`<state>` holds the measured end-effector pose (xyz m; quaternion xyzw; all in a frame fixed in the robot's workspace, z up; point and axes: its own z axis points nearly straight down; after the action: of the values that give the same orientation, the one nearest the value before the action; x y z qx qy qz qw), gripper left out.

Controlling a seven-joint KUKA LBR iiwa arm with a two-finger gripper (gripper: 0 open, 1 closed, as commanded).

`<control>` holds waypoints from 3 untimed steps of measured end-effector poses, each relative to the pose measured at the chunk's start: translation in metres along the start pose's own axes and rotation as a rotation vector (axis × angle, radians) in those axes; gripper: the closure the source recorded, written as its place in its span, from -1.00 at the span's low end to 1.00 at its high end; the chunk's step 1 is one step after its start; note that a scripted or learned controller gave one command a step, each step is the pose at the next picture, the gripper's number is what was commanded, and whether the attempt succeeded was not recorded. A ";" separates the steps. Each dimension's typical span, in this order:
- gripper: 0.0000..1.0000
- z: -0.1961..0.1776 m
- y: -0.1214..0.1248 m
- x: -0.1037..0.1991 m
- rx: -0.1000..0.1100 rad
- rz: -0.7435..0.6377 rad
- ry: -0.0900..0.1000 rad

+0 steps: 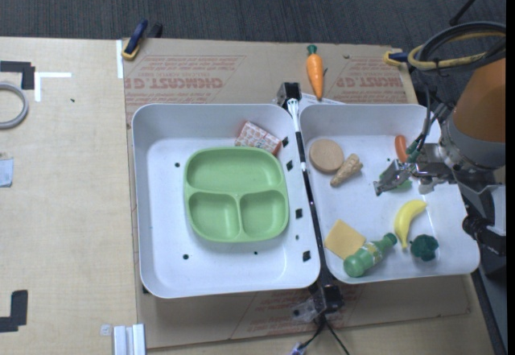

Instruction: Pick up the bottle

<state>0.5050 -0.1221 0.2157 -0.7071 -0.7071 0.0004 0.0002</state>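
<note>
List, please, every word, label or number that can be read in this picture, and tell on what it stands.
Red print on the cardboard sheet behind the left bin: it appears upside down, too blurred to quote surely.
Same red print behind the right bin: blurred.
Small patterned packet: print too small.
Green bottle: no legible label.

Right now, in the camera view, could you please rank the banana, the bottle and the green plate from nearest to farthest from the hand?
1. Banana: just below the hand, right bin.
2. Bottle: lower still, at that bin's front edge.
3. Green plate: far left, in the other bin.
</note>
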 end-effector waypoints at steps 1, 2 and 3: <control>1.00 -0.009 0.000 0.000 0.000 0.001 -0.001; 1.00 0.024 -0.015 0.068 0.001 -0.435 0.000; 1.00 0.024 -0.028 0.144 0.001 -0.437 0.000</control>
<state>0.4773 0.0215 0.1919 -0.5371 -0.8435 0.0006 0.0006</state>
